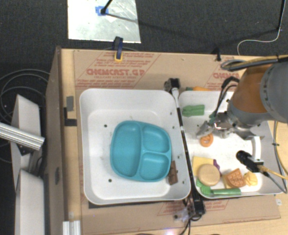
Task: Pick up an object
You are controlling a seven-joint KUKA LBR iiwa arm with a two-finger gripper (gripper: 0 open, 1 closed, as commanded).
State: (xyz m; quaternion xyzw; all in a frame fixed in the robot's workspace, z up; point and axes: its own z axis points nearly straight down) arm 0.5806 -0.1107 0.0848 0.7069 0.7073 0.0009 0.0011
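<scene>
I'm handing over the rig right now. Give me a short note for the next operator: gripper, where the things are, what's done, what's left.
Gripper: low in the right bin, just above the small orange piece; I can't tell from this view whether it is open or shut, and nothing is visibly held.
Right bin: green block near the top, yellow slice with a round tan piece on it, waffle-like piece, green stick along the bottom wall.
Left bin: blue divided plate, brown piece at its right edge.
Done: arm is over the bin. Left: grasp and lift something.
</scene>
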